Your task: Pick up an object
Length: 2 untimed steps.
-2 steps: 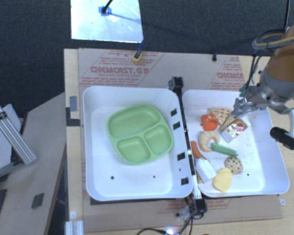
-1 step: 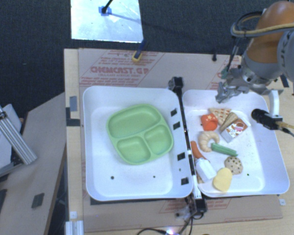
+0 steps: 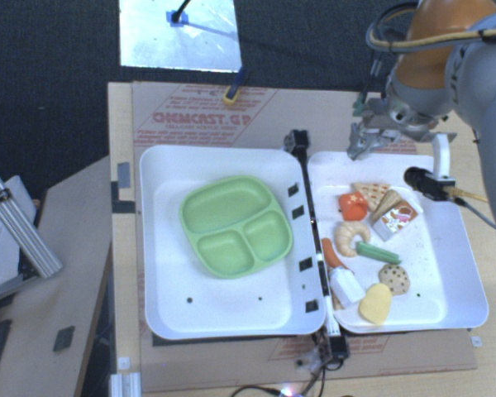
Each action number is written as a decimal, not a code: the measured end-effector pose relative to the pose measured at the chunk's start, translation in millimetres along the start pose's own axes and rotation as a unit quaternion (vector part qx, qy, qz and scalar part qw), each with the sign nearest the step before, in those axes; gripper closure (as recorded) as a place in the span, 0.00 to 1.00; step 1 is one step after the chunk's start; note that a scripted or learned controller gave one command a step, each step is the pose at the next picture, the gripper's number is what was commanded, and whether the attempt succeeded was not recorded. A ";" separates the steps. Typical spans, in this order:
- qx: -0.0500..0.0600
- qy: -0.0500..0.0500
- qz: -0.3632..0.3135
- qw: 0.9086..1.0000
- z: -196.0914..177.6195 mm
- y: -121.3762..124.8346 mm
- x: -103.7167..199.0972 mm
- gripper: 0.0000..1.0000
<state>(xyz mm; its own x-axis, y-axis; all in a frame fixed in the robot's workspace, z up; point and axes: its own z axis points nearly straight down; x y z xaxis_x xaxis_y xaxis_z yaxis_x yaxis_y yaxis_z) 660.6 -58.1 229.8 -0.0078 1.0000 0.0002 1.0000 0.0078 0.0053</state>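
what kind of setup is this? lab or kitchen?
Likely a robot lab bench, not a kitchen: two white bins on cardboard, toy food in the right one, a green divided plate in the left, the gripper above.

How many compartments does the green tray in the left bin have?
3. The green tray has one large compartment across its upper part and two smaller ones below, one at lower left and one at lower right.

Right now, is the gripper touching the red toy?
Apart. Camera view shows the gripper above the bin's far rim, white floor between it and the red toy.
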 end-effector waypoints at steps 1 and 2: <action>0.001 -0.001 0.003 1.000 -3.3 4.1 -12.8 1.00; 0.002 -0.001 0.002 1.000 -4.8 -0.7 -9.2 1.00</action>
<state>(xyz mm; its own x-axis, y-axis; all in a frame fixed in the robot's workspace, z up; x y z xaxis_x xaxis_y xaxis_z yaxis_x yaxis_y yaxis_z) 660.0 -67.3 234.6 -0.0038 1.0000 -0.0008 1.0000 0.0038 0.0019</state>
